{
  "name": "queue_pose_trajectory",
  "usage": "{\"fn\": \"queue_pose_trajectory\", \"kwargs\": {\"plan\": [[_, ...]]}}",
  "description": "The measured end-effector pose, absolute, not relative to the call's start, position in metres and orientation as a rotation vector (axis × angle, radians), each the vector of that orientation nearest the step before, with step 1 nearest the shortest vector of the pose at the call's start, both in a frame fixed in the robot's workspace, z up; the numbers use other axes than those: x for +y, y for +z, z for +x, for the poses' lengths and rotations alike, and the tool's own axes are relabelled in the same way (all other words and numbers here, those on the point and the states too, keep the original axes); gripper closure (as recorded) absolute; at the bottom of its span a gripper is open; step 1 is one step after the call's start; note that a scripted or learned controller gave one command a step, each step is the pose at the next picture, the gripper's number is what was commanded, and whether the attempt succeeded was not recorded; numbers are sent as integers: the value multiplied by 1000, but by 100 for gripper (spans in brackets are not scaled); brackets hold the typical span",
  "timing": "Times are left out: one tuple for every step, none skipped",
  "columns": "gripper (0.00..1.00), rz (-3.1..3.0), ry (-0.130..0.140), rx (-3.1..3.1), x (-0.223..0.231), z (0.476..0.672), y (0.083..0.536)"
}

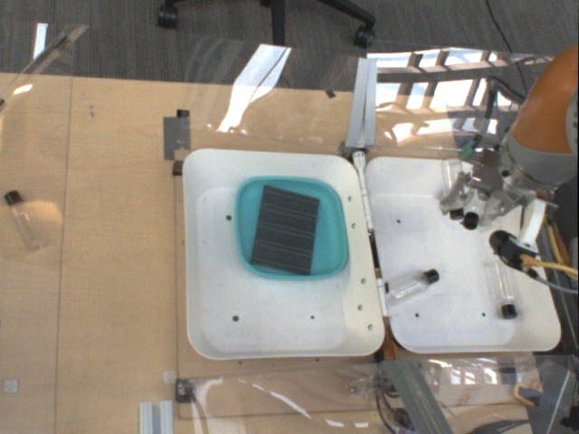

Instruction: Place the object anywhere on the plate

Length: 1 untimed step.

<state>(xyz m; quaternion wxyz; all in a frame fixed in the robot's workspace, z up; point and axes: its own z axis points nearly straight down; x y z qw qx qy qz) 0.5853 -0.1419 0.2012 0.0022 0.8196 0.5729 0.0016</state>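
Two shallow white bins are set side by side on the wooden bench (pixel 90 315), so that things can be carried from one to the other. In the nearer part of the right bin (pixel 543 337), two clear vials with black caps are laid flat and well apart: one vial (pixel 412 283) near the wall shared by the bins, the second vial (pixel 503 292) towards the right edge. They are judged to be spare pieces left within the arm's reach.

Further in, a teal plate (pixel 336 233) is seated in the middle of the left bin (pixel 271 324). A dark ribbed slab (pixel 286 231) is laid flat on it, wholly inside the rim and slightly turned. This slab is taken to be the task's object, and by that reading the placing is judged complete.

At the same depth, the gripper (pixel 466 208) is held low over the far part of the right bin, apart from the plate and both vials. Whether it is wide or narrow cannot be told, and nothing is seen held in it. The arm (pixel 547 107) is brought in from the right.

On the left of the bench, a third vial (pixel 23 217) is left outside both bins. Farthest off, a chair base (pixel 271 3) is stood on the carpet.

No brand, label or writing can be read anywhere.
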Motion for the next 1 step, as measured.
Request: {"fn": "queue_pose_trajectory", "kwargs": {"plan": [[100, 2412, 3, 2013, -47, 553, 191]]}}
